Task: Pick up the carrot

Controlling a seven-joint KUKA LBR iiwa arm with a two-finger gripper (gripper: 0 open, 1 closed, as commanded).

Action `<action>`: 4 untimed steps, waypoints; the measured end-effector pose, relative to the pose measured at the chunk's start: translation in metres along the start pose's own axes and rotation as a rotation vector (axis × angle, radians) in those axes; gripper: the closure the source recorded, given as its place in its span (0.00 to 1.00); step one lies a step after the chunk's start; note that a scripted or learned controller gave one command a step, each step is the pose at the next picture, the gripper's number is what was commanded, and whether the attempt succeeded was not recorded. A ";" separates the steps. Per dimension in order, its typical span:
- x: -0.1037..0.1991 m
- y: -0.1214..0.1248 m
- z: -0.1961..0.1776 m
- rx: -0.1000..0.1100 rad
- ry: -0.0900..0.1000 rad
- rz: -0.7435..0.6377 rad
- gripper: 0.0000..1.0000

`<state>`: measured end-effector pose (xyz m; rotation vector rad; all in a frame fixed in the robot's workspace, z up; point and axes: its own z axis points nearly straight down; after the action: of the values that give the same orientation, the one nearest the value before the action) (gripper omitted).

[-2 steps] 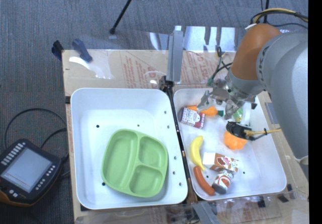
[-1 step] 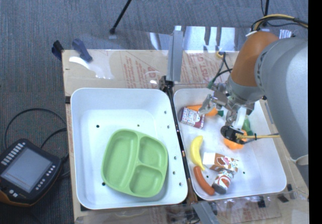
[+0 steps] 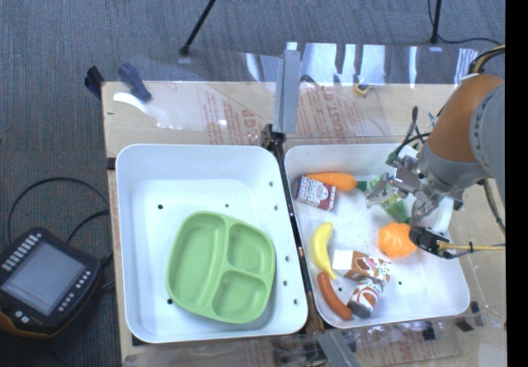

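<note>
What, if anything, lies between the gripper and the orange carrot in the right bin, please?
The two-finger gripper hangs at the right bin's far right, over a green item I cannot identify. The orange carrot with its green top lies to its left along the far wall. Nothing visible lies between them.
</note>
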<state>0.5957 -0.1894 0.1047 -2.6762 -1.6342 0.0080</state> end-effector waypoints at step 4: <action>0.176 -0.036 -0.146 -0.002 -0.003 -0.161 1.00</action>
<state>0.6448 -0.0167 0.2509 -2.5382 -1.8455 0.0098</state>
